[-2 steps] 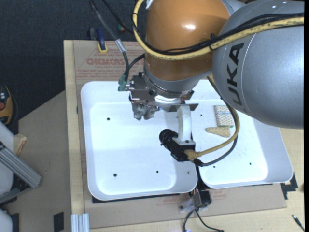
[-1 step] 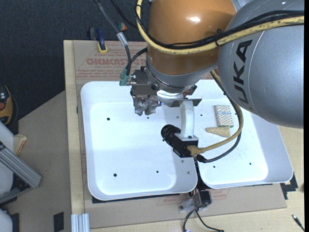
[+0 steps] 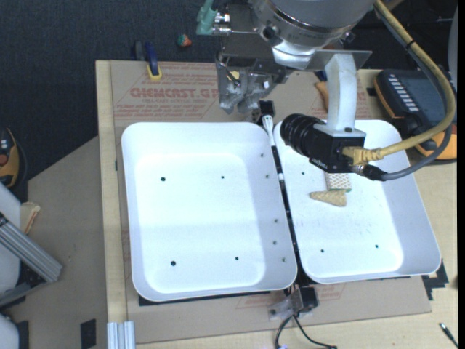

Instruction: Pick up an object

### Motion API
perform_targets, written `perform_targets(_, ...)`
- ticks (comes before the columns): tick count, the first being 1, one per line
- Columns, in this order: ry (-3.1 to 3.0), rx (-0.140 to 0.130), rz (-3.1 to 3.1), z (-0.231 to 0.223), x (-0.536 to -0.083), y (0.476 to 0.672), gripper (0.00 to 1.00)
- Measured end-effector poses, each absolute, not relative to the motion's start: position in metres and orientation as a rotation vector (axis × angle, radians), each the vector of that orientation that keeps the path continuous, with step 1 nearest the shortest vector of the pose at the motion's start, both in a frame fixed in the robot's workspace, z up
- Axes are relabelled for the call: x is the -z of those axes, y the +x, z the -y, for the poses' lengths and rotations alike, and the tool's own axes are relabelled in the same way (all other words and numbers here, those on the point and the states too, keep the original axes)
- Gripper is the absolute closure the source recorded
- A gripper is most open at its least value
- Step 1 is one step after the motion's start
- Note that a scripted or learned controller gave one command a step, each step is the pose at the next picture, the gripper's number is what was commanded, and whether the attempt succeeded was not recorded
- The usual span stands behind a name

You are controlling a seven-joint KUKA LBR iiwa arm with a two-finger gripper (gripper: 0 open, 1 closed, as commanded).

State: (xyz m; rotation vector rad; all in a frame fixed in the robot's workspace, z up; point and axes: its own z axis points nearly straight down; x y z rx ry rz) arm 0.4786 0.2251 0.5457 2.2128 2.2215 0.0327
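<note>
Atop the brown counter (image 3: 105, 231), 2 white bins are sitting side by side. Just right of the left bin (image 3: 196, 217), a tan wedge (image 3: 328, 197) is lying mid-floor in the right bin (image 3: 363, 231), well apart from its walls. Beyond the left bin's far right corner the pincer (image 3: 242, 93) is hanging; I cannot tell whether it is apart or together.

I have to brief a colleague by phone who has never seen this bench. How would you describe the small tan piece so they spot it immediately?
Of the two white bins side by side, take the right bin. Just beyond its middle lies a small tan wedge. Unlike the speckled grey-green piece right behind it, it is plain in colour and lies fully uncovered.
</note>
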Motion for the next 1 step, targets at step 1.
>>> perform_targets(1,2.226,0.02,-2.223,-0.2244,-0.4262,0.478,1.0)
